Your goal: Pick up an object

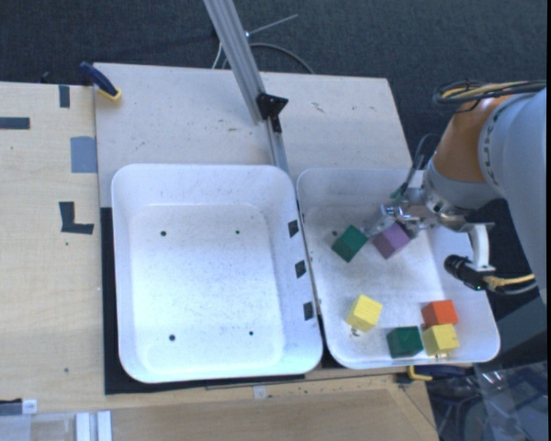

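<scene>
pincer (397, 223) closed on the purple block (391, 240), right bin (323, 191).

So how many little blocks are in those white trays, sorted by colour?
Green: 2, one near the middle of the right tray, one by its near edge
Yellow: 2, one mid-tray, one in the near corner
Purple: 1, at the end effector
Orange: 1
Total: 6, all in the right tray
</scene>
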Motion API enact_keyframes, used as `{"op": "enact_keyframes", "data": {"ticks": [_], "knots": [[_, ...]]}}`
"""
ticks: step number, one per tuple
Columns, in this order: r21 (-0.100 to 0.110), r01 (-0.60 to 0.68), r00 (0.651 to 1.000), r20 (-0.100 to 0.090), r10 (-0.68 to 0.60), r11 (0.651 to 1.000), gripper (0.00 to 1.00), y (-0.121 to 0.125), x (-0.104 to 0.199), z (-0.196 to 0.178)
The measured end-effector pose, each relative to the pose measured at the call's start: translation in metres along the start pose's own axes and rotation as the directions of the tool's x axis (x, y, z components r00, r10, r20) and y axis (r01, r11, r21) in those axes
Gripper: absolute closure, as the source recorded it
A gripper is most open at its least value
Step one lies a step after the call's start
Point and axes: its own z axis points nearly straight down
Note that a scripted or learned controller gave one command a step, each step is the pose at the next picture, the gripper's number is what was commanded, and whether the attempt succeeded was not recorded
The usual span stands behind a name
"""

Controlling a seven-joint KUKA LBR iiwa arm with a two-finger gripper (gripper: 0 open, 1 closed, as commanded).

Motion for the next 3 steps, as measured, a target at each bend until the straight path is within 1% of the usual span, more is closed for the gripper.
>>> {"op": "enact_keyframes", "data": {"ticks": [1,2,3], "knots": [[-0.001,-0.001,1.000,0.004,0.001,1.000,1.00,-0.002,-0.002,-0.009],[0.016,-0.002,1.000,0.013,0.002,1.000,1.00,0.070,0.065,-0.003],[-0.012,0.001,1.000,0.003,-0.001,1.000,1.00,0.048,0.124,-0.106]]}}
